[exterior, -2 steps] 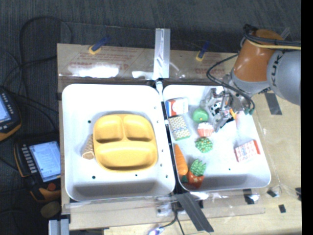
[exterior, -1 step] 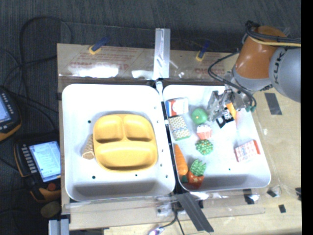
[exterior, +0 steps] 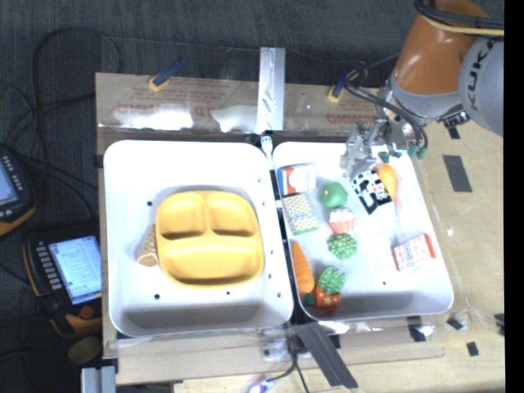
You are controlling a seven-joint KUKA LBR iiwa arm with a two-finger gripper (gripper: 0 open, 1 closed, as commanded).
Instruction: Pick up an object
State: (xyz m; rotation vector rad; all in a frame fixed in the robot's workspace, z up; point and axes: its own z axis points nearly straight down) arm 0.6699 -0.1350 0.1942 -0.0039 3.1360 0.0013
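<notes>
End effector: I read the end effector over the upper edge of the right bin, hanging from the orange-banded wrist that enters from 2 o'clock.
Finger state: I cannot tell whether it is apart or together; the metal parts blur into the bin wall behind them.
Nearest thing: a black-and-white patterned block lies just beside the end effector, at 6 o'clock from it.
Long axis: I judge the block's long axis to run from 11 o'clock to 5 o'clock, tilted against the bin's sides.
Neighbour: a small orange carrot touches the block on its 2 o'clock side, so a descent there risks catching both.
Next ring: a green ball and a pink cupcake sit at 7 o'clock from the end effector, near but apart from the block.
Far ring: a red-and-white card lies well apart at 5 o'clock.
Left bin: the left bin carries a yellow divided plate, far off at 8 o'clock.
Judgement: I take the patterned block as the likeliest target, needing a short drop toward 6 o'clock.
</notes>
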